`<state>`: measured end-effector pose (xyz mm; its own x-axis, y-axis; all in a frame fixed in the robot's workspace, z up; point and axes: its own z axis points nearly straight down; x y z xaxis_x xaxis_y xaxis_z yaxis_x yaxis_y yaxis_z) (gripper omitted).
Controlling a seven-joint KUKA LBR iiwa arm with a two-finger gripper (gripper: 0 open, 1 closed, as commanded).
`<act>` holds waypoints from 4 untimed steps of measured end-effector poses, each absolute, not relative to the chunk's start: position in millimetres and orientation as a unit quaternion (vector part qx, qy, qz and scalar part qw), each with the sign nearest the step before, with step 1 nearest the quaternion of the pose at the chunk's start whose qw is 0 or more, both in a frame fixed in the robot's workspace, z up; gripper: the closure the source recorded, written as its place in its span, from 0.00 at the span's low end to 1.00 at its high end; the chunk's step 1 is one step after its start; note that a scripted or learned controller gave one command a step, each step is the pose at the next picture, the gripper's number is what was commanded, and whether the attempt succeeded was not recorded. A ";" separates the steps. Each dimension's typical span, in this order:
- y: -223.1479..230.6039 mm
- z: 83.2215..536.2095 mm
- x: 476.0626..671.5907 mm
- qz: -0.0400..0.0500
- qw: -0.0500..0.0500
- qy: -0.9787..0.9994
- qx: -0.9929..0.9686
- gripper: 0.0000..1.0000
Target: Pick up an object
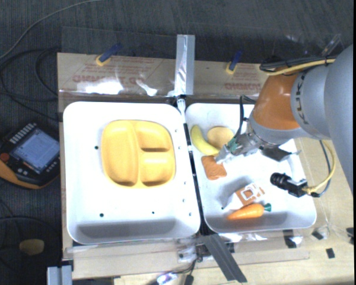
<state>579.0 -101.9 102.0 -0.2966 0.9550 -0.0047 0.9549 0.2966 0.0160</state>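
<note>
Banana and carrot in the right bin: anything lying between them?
Yes. In the camera view an orange food piece lies just below the banana, and a small white-and-orange item sits just above the carrot. Bare white bin floor separates those two.
</note>
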 end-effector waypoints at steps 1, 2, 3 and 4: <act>-140.2 156.3 522.4 0.000 0.000 0.865 0.501 1.00; -139.6 156.2 522.5 0.000 0.000 0.866 0.501 0.00; -105.2 89.2 506.8 0.001 0.006 0.859 0.512 0.00; -105.7 88.7 556.8 0.002 0.005 0.861 0.508 0.00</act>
